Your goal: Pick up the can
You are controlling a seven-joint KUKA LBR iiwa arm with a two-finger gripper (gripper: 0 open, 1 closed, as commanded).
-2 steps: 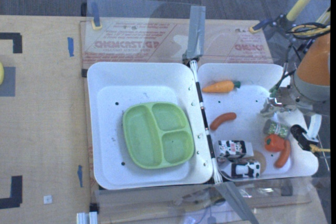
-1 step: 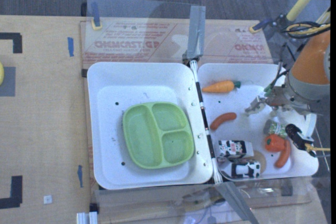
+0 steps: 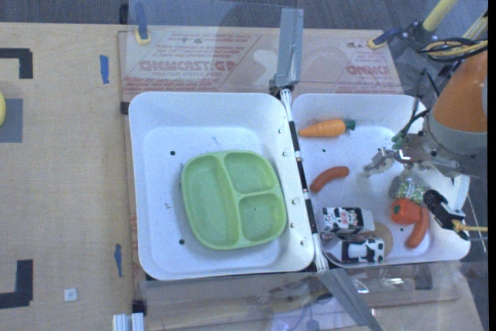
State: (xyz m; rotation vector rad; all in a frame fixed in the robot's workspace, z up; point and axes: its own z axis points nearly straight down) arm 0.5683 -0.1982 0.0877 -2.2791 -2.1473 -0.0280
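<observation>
As the arm (image 3: 461,108) reaches in from three o'clock, the entries stand as follows.

Item 1, pincer (image 3: 383,160): metal, hanging over the right bin (image 3: 364,101) a little above that bin's middle. Its spread cannot be told from this view. Nothing is seen held in it.

Item 2, can (image 3: 406,188): judged to be the small green-and-silver thing in the right bin, toward its three o'clock side. It sits just at five o'clock of the pincer and partly under the wrist, so whether it stands or lies is unclear.

Item 3, red vegetable (image 3: 404,211): close against the can at its six o'clock.

Item 4, sausage (image 3: 419,229): touching the red vegetable at that item's five o'clock.

Item 5, second sausage (image 3: 329,177): well apart, at nine o'clock of the pincer.

Item 6, carrot (image 3: 324,128): at the bin's eleven o'clock.

Items 7 and 8, two cow-patterned cartons (image 3: 342,219) and (image 3: 364,250): near the bin's seven o'clock corner.

Item 9, green divided plate (image 3: 232,199): in the left bin (image 3: 155,120).

Both bins rest on the wooden table (image 3: 62,190).

Step in hand, by judgement: the approach, with no grasp made.

Next move, by judgement: shift the pincer toward five o'clock until it is centred over the can, then descend and close. The red vegetable crowds the can's six o'clock side, so closing along the three-to-nine line looks safer.
</observation>
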